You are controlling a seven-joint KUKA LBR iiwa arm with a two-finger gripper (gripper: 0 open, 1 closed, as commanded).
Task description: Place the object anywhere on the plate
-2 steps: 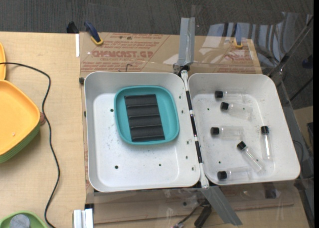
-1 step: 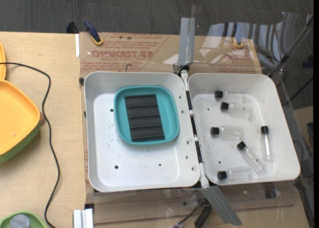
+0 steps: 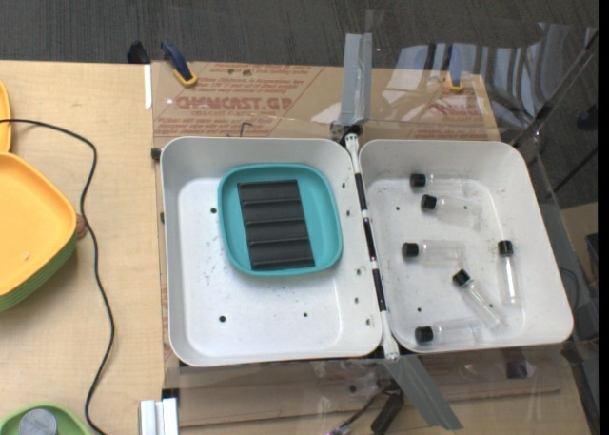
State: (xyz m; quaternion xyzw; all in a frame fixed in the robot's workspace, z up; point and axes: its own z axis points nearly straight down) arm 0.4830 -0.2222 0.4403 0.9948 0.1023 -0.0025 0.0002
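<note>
Vials (image 3: 479, 300) with clear bodies and black caps, six as far as can be counted, are lying to the right of the teal plate (image 3: 328, 224). They are kept well apart from it in the right bin (image 3: 533, 195). Any one of them may be taken as the object to be moved. They are scattered loosely on their sides and mostly apart from one another, which is judged to leave room for a grasp around a single vial. One capped vial (image 3: 510, 271) is lying near the bin wall farthest from the plate. Another vial (image 3: 424, 334) is lying against the front wall, where a grasp is likely to be hindered.

The plate is seated flat in the left bin (image 3: 190, 309), towards its rear half. A dark ridged insert (image 3: 276, 224) is held in its middle. Nothing else is carried on the plate, so the task is judged not yet begun. The ridges may stop a round vial from rolling once it is set down.

The two bins are joined along a hinged seam (image 3: 369, 243) just right of the plate, and that seam must be crossed by any transfer.

Whether the gripper is open or closed cannot be told.

Far left of the plate, yellow dishes (image 3: 29, 224) and a black cable (image 3: 95, 233) are lying on the bench.
</note>
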